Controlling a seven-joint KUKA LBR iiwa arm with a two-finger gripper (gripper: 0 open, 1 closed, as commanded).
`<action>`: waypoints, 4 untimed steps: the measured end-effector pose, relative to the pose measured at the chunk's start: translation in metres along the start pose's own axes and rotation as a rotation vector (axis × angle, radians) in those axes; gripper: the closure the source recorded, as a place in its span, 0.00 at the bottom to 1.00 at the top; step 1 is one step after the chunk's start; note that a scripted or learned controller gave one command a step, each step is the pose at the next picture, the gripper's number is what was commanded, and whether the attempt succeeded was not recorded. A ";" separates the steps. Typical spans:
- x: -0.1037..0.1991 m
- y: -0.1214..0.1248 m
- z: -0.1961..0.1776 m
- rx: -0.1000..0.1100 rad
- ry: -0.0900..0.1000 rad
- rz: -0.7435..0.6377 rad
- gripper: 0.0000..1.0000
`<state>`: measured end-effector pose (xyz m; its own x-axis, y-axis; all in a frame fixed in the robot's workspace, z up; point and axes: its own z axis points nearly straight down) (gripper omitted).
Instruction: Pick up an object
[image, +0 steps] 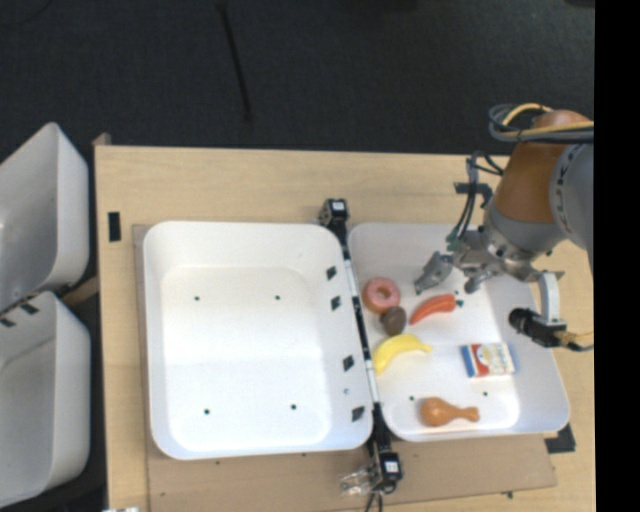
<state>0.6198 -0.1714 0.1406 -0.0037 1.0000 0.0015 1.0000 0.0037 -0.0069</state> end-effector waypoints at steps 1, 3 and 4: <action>-0.005 0.005 0.046 -0.001 -0.002 0.003 0.00; 0.018 0.005 0.042 -0.005 -0.004 0.001 0.00; -0.045 0.020 0.020 -0.008 -0.005 0.006 0.00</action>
<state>0.6396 -0.2162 0.1205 0.0023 1.0000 -0.0035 1.0000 -0.0023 0.0009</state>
